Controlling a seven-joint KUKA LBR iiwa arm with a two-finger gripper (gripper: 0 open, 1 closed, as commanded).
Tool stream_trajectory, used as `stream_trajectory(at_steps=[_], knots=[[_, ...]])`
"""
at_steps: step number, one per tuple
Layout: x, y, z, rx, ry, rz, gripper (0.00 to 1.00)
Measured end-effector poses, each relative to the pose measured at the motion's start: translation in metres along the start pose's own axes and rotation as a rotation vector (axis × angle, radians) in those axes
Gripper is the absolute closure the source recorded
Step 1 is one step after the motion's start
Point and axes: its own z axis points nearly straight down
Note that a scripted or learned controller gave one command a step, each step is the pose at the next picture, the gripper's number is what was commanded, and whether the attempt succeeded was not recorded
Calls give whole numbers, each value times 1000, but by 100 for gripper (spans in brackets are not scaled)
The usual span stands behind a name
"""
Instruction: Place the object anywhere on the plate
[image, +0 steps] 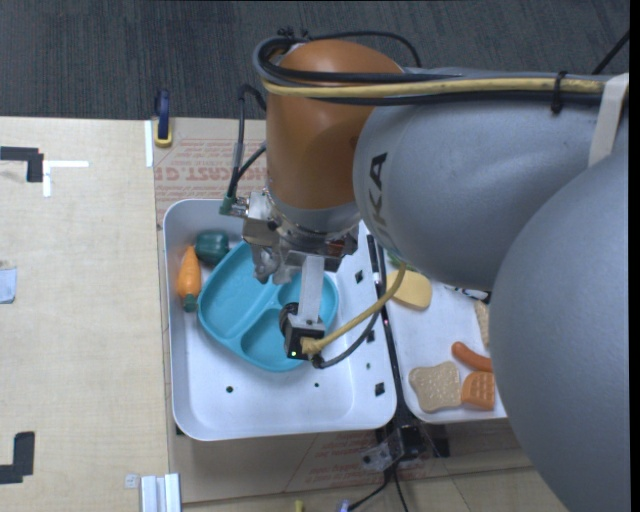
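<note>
A light blue divided plate (232, 310) lies in the left white bin (260, 405). An orange carrot toy (188, 277) lies just left of the plate, touching its rim. A dark teal toy (211, 245) sits at the plate's upper left edge. My gripper (281, 272) hangs over the upper right part of the plate, under the orange wrist band. Its fingertips are hidden by the wrist and a camera mount.
The right bin (450, 330) holds a yellow piece (412, 290), a toast slice (435, 386), an orange block (478, 391) and a sausage-like toy (470, 356). The big grey arm covers the upper right. Cables hang over the divider between the bins.
</note>
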Motion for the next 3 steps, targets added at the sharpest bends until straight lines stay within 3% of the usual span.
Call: stream_trajectory(at_steps=[1, 2, 3], knots=[[-2, 2, -8, 2, -4, 2, 100], [7, 36, 58, 0, 0, -88, 100], [7, 36, 58, -1, 0, -88, 0]])
